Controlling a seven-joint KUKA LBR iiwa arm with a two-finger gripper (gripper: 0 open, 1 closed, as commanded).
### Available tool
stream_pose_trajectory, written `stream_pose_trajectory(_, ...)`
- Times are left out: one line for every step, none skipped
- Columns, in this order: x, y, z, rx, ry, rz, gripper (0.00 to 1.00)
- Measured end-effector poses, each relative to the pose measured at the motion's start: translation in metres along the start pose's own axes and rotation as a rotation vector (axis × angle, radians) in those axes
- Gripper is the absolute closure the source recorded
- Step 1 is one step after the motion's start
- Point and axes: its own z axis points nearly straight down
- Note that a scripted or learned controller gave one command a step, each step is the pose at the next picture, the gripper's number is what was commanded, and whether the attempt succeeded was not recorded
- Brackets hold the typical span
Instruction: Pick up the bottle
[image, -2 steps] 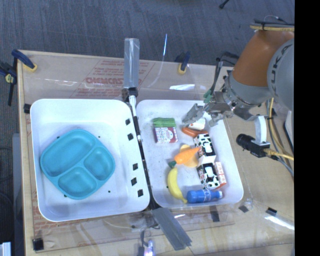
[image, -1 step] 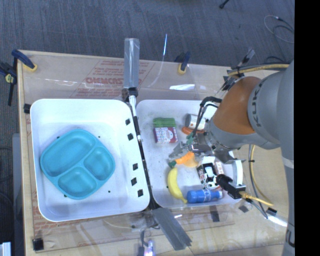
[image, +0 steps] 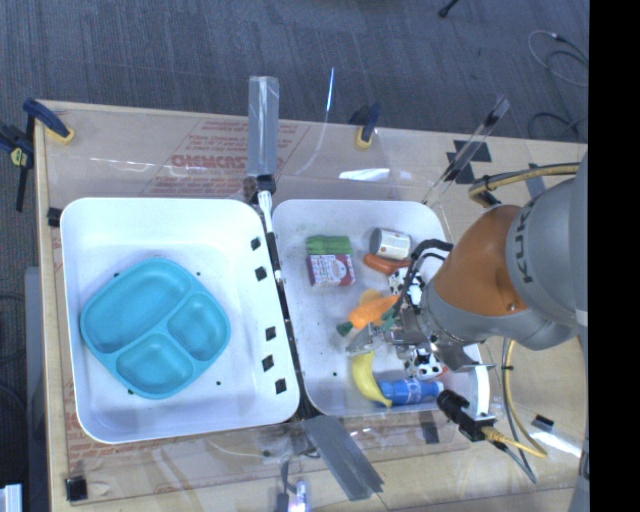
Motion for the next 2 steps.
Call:
stream_pose_trajectory(0.063,0.009,-0.115,-0.003,-0.002,-0.037,0.0)
stream_pose_trajectory(0.073,-0.002,-0.005,-0.009,-0.001,0.246,0.0)
